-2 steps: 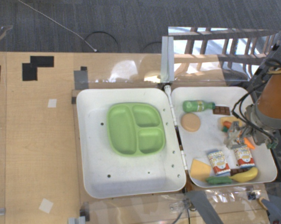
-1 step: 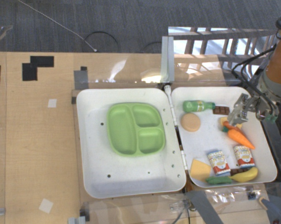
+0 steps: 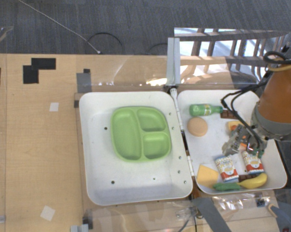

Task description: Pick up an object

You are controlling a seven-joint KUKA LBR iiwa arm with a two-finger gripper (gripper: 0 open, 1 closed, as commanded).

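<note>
My gripper (image 3: 241, 141) hangs low in the right bin (image 3: 211, 140), under the orange band of the arm. An orange item (image 3: 232, 126) lies just up-left of it. Below it stand two small cartons, one (image 3: 226, 168) to the left and one (image 3: 253, 163) to the right. A green bottle (image 3: 206, 109) lies at the bin's far side, with a tan round bun (image 3: 198, 126) beneath it. A yellow wedge (image 3: 207, 174), a green pod (image 3: 226, 185) and a banana (image 3: 254, 181) rest along the near edge.
The left bin (image 3: 98, 187) holds a green divided plate (image 3: 139, 133). A metal frame (image 3: 219, 42) stands behind the right bin. Black cables loop from the arm over the bin's far right.
</note>
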